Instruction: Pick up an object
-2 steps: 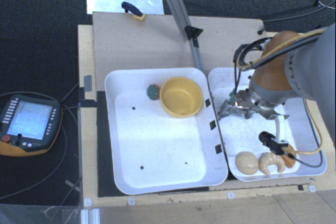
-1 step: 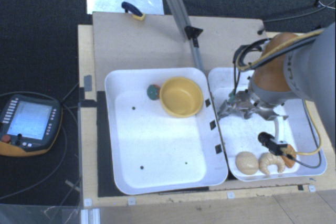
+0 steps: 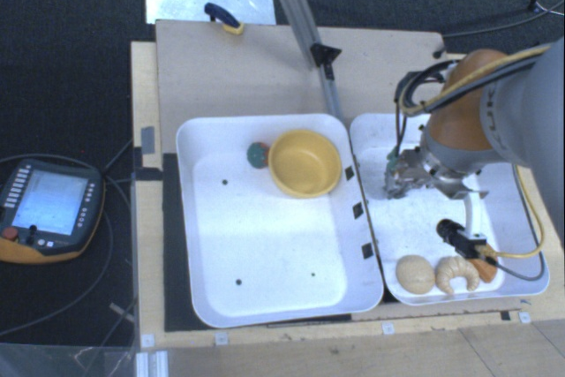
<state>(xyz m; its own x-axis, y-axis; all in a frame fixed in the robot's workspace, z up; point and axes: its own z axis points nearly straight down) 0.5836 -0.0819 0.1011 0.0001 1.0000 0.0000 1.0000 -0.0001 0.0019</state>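
Observation:
My gripper (image 3: 399,183) hangs low over the left part of the right bin (image 3: 375,137), above bare white floor, with nothing seen in it. At that bin's front lie a pale round bread roll (image 3: 415,275) and, touching it on the right, a tan croissant (image 3: 456,274); both are well in front of the gripper. In the left bin (image 3: 265,278), a yellow bowl (image 3: 305,163) stands upright at the back right. A small dark green ball (image 3: 257,155) rests against the bowl's left side.
The grey arm with its orange band (image 3: 463,115) covers the right bin's back right part. A slanted metal pole (image 3: 296,0) crosses the bench behind the bins. A teach pendant (image 3: 48,207) lies on the floor to the left.

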